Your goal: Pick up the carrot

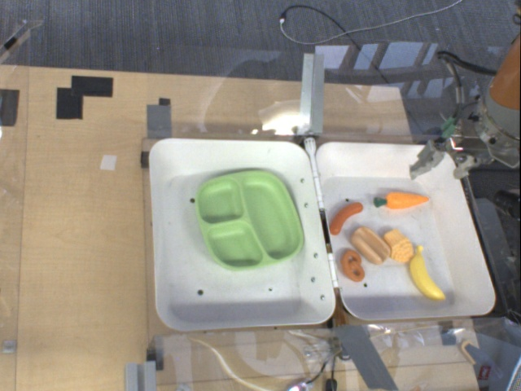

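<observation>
the carrot [403, 201] lies on its side in the right bin [480, 287], up near the top, with its green end pointing to 9 o'clock. the gripper [444, 160] hangs up high near the bin's top right corner, at about 1 o'clock from the carrot. its two fingers are spread apart and there is nothing between them. so this looks like the reaching step, and the grab has not begun yet. next, the gripper likely needs to go toward 7 o'clock, stop over the middle of the carrot, then drop down and squeeze across its thin sides. a red sausage [345, 216] sits at 8 o'clock from the carrot, and a hot dog bun [370, 245], a banana [426, 274] and other toy foods lie lower down.
</observation>
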Robot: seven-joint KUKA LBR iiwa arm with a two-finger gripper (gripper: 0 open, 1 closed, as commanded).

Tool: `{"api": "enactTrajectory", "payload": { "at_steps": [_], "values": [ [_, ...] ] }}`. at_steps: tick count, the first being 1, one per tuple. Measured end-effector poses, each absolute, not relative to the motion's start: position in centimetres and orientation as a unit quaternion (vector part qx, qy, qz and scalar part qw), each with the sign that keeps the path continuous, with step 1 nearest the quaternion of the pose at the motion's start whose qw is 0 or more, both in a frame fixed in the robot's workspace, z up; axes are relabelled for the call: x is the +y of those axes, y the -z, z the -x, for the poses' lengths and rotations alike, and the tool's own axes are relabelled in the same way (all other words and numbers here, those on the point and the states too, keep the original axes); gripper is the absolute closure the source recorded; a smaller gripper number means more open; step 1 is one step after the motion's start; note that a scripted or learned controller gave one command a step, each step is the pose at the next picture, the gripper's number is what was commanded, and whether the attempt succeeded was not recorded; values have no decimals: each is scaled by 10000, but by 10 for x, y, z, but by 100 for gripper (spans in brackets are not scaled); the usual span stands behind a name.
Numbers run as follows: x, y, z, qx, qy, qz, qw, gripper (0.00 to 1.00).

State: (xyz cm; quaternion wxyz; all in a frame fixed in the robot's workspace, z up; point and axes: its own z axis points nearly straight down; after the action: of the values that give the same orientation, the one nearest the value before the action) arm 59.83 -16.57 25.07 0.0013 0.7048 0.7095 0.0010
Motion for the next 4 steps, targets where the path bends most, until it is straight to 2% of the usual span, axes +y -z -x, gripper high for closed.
{"api": "enactTrajectory", "payload": {
  "at_steps": [1,2,3,4],
  "values": [
    [-178,-205,-629,7631,-13,-6463,26,0],
    [-188,-88,-639,8039,-22,-5948,48,0],
    [-186,-90,-582,7616,-32,-6480,45,0],
    [-204,-149,-672,7860,-21,-6183,50,0]
  ]
}}
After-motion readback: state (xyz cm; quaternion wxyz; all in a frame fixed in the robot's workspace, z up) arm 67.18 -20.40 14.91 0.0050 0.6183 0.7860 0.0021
